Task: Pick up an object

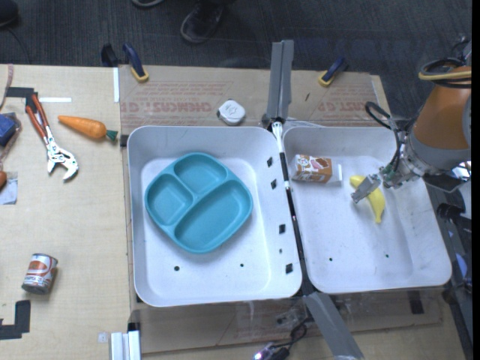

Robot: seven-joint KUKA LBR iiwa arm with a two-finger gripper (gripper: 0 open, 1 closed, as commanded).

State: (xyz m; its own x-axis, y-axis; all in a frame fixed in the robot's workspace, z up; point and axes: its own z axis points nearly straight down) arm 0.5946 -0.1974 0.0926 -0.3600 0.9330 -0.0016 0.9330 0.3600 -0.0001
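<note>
The tool [365, 190] sits on the banana [377, 203] in the right bin [420, 272].
I cannot tell if it pinches. A small box [313, 169] lies just left.

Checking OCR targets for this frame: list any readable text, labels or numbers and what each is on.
"CHEMCM72": red print on the cardboard sheet behind the bins, upside down and faint, so the reading is uncertain.
Small carton in the right bin: printing too blurred to read.
Can on the bench: label too small to read.
</note>
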